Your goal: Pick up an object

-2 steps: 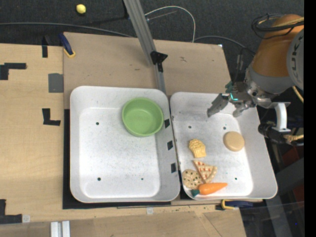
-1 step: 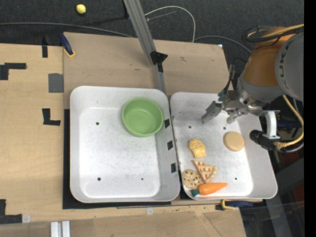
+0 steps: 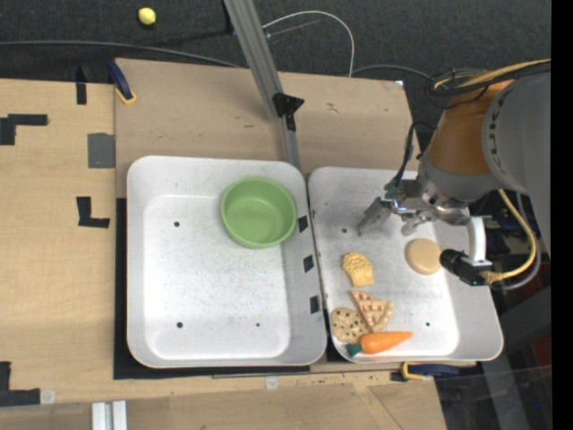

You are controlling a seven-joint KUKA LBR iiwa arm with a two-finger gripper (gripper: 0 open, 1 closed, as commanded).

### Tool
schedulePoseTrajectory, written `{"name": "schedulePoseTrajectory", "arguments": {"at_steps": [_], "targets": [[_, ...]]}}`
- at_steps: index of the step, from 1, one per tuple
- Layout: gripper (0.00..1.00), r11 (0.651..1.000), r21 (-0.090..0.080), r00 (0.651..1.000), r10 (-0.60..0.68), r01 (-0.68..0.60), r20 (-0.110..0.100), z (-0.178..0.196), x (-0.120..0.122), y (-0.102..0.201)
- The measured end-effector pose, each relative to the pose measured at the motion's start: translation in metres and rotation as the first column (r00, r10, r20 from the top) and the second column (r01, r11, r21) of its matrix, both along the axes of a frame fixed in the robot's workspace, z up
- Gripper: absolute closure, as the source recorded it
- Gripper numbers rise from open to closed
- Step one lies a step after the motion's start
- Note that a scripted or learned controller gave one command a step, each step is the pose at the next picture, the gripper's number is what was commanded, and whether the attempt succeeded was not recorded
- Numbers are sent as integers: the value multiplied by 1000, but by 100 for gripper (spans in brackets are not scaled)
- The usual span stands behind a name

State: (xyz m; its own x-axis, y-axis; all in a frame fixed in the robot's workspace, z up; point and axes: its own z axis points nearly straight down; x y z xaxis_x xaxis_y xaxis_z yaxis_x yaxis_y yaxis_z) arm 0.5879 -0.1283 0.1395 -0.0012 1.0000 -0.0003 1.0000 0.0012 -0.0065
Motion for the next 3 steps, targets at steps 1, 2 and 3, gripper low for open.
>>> {"name": "schedulePoseTrajectory", "arguments": {"at_steps": [1, 2, 3], "targets": [[0, 1000, -2, 1000, 1, -1, 6, -52, 0, 1], [100, 1000, 1, 1000, 1, -1, 4, -41, 0, 1], [100, 1000, 0, 1000, 1, -1, 10, 16, -1, 11]]}}
